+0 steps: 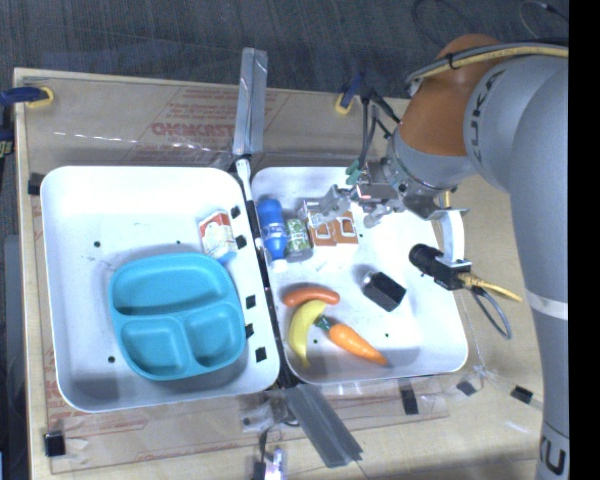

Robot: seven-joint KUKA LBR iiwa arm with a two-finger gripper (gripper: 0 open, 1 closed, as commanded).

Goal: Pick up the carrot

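The carrot [356, 342] is orange with a green stub at its left end. It lies near the front wall of the right bin [442, 343], slanting down to the right. A yellow banana [302, 331] touches its green end. My gripper [338, 206] hangs over the back of the right bin, well behind the carrot and apart from it. It is above a brown and white packet [336, 232], and nothing shows in its grasp.
A red-orange oblong piece [310, 295] lies just behind the banana, and a black block [384, 290] behind the carrot. A blue bottle [270, 226] and a green can [298, 239] sit by the divider. The left bin [75, 268] holds a blue divided tray [177, 314] and a red-white packet [216, 234].
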